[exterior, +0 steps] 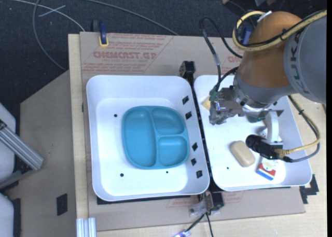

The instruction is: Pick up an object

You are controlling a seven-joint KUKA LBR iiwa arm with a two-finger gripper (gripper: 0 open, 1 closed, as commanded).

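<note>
In the right bin [223, 179], the tan oval object [242, 153] lies diagonally, near the gripper [218, 107], grip state indiscernible.

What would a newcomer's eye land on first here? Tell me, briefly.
First the blue divided plate, lying in the middle of the left bin. Then the grey arm with its orange band, reaching in from the right above the right bin, where a beige oval object lies near the front.

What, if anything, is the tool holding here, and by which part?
It cannot be told. The tool sits low over the right bin, its tips hidden; the beige block lies apart from it.
</note>
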